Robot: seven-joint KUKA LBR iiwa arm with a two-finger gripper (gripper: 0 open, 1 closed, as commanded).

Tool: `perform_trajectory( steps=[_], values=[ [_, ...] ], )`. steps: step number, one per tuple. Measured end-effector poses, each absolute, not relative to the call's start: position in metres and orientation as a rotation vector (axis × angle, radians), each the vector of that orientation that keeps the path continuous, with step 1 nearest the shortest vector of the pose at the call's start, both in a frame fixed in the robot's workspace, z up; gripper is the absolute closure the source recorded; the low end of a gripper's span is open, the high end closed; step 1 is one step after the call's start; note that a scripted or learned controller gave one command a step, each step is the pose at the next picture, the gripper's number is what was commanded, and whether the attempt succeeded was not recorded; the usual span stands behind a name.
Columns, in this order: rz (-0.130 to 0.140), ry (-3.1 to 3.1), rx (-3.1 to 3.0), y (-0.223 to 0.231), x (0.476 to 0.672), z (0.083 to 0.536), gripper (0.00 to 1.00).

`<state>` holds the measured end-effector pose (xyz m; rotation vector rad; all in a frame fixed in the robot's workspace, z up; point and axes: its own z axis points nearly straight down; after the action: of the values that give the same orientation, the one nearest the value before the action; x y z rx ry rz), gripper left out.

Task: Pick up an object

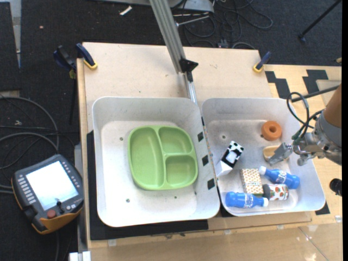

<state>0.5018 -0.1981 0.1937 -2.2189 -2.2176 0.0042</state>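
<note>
A: Hand (pixel 281 153) position?
B: In the right bin (pixel 217 113), just below the orange ring (pixel 271 130). Grip state: cannot tell.
A: Objects?
B: Blue bottles (pixel 246 200), patterned box (pixel 250 180) below the ring; green tray (pixel 163 157) far left.

We are in a robotics lab. Far left of the gripper (pixel 283 153) a teach pendant (pixel 48 192) lies on dark carpet. Behind it, loose cables (pixel 239 7) trail past an aluminium camera pole (pixel 169 29). Clamps (pixel 87 57) pin the plywood bench (pixel 141 69), and two white bins (pixel 103 145) sit beside the gripper.
</note>
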Motion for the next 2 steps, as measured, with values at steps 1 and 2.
perform_trajectory(
  steps=[1, 2],
  values=[
    [0.004, -2.217, -2.218, -0.198, 0.504, 0.13, 0.0],
    [-0.001, -2.223, -2.221, -0.199, 0.506, 0.144, 1.0]
  ],
)
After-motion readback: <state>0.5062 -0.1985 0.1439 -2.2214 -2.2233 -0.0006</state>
